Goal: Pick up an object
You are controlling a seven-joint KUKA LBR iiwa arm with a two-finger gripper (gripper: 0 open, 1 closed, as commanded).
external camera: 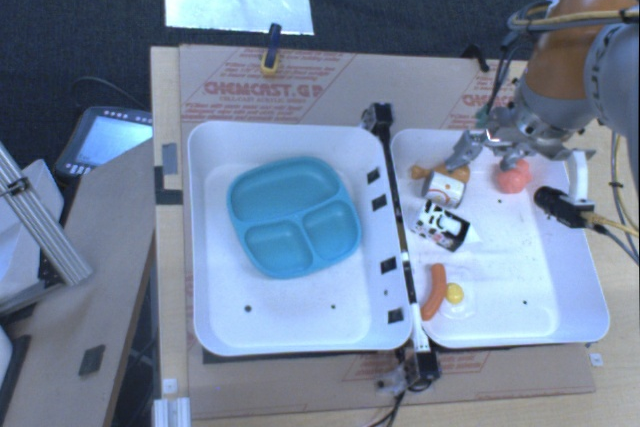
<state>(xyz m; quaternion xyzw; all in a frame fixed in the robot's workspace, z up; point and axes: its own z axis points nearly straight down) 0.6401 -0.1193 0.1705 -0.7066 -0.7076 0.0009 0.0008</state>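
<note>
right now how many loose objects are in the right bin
5: orange sausage and yellow ball at front, black-white item mid, small box and pink ball at back; arm may hide others.

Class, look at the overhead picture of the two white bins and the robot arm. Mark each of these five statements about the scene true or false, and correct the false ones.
1. The blue divided plate lies in the left bin. True.
2. The blue plate holds a sausage. False: its compartments hold nothing; the orange sausage lies in the right bin.
3. The gripper is above the right bin's far part. True.
4. A black-and-white patterned item lies in the right bin, nearer the divider than the pink-orange ball. True.
5. The small yellow ball sits in the left bin. False: it sits in the right bin, right beside the sausage.
</note>
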